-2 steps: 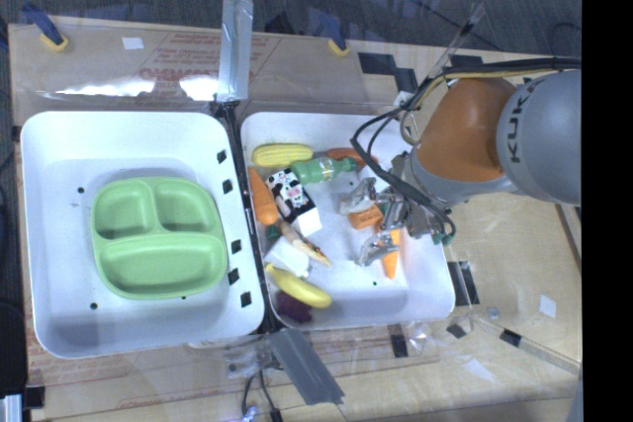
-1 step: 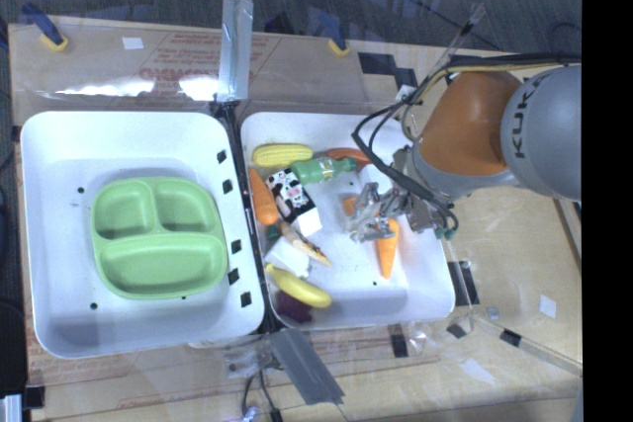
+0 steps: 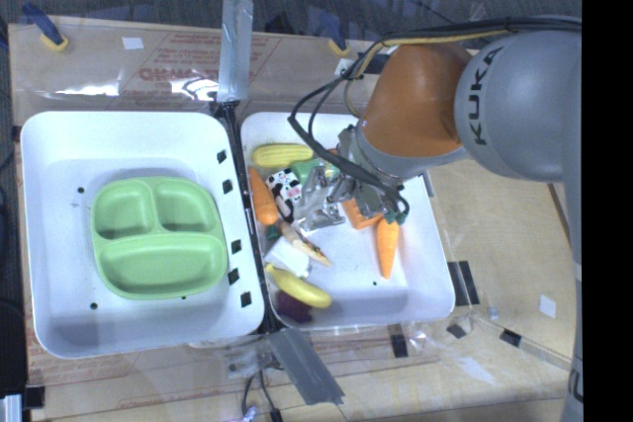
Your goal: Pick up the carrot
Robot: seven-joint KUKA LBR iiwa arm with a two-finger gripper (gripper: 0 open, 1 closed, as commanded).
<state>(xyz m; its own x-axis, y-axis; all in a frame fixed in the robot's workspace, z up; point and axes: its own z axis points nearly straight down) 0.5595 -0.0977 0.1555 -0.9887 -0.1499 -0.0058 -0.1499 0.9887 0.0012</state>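
The carrot (image 3: 386,250) is orange, with its narrow tip pointing toward the near wall. It lies on the floor of the right bin (image 3: 427,284), toward the right side. My gripper (image 3: 324,205) hangs under the orange wrist band over the middle of this bin, a little left of and above the carrot's thick end. A small orange wedge (image 3: 361,214) lies between the gripper and the carrot. Nothing visibly hangs from the gripper.
Left of the gripper lie a long orange piece (image 3: 263,198), a yellow corn-like item (image 3: 282,155) and a black-and-white toy (image 3: 285,185). A banana (image 3: 302,289) and a purple item (image 3: 293,308) sit near the front wall. The left bin (image 3: 49,153) holds a green divided plate (image 3: 156,237).
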